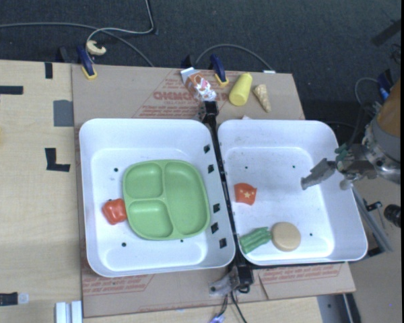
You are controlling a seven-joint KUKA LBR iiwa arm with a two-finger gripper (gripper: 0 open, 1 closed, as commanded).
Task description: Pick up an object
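Here the gripper hangs over the right side of the right bin, and whether its fingers are spread or pressed together I cannot tell. In that bin lie a red-orange piece near the left wall, and a green item touching a tan round thing at the front. The left bin holds a green divided plate with a red object just beside it.

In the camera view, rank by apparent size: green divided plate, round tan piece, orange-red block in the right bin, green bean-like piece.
Largest to smallest as they look:
1. green divided plate, far the largest
2. round tan piece and green bean-like piece, too alike to rank
3. orange-red block, slightly smaller
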